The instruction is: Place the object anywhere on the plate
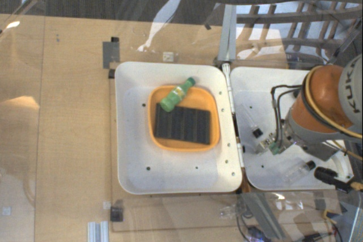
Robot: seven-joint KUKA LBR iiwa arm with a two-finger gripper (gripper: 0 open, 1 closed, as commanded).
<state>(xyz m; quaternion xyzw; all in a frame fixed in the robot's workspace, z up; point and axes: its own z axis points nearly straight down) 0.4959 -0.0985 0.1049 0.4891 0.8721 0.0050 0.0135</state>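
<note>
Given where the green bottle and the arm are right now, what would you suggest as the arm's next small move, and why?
Probably a small retreat, lifting a little further from the bins. The green bottle already lies across the upper rim of the orange plate in the left bin, beside a dark ribbed object, while the arm sits over the right bin, apart from the bottle. The placement looks done.

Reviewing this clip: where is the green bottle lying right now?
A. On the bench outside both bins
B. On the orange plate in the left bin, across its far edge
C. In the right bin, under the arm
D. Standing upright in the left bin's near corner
B: the green bottle lies on its side across the far edge of the orange plate, beside the dark ridged block, inside the left bin.
</note>
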